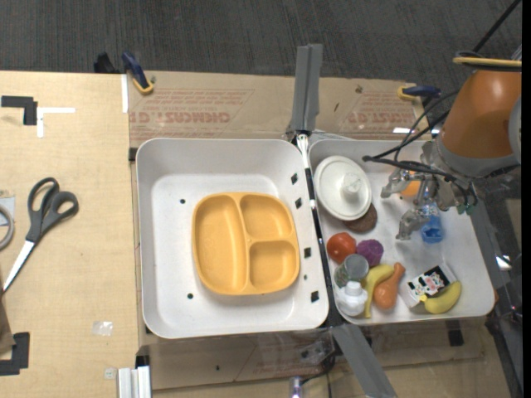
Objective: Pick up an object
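My bench carries two white bins [158,305]: one yellow tray [246,243] left, two bananas [440,298] among toys right. My gripper [425,210] hangs there above a blue object [431,230]; grip unclear.

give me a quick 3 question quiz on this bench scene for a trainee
1. True or false: the yellow divided plate lies in the left bin.
2. Multiple choice: what lies on the bench left of the bins? A) scissors B) a hammer C) a cup
3. Fill in: the tool hovers over the ____ bin, near a small blue object.

Key
1. True.
2. A, the scissors.
3. Right; that bin also holds a white lid, a red tomato, a purple toy and a banana.
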Robot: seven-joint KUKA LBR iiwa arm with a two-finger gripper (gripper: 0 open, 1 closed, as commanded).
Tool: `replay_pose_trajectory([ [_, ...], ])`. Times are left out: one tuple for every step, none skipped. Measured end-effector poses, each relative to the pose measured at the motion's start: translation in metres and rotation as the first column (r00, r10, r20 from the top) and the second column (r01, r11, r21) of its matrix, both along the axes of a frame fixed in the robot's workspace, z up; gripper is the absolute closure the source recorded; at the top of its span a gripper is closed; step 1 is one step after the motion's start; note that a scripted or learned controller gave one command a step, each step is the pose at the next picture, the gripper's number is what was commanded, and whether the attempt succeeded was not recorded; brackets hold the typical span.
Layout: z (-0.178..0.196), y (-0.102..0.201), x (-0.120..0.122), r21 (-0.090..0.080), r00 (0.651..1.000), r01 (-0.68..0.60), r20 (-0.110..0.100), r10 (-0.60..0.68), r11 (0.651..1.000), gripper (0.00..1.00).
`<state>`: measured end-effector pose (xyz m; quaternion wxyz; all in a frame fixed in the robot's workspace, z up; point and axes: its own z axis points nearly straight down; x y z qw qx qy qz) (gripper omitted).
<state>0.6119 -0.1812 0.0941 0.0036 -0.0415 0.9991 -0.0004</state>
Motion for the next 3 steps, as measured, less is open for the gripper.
replay_pose_trajectory([
  [0.011, 0.0, 0.002, -0.001, 1.0, -0.001, 0.006, 0.001, 1.0, 1.0],
  [-0.001, 0.055, -0.015, 0.001, 0.942, -0.336, -0.005, 0.336, 0.942, 1.0],
  [0.0, 0.021, 0.013, -0.004, 0.689, -0.725, -0.001, 0.725, 0.689, 1.0],
])
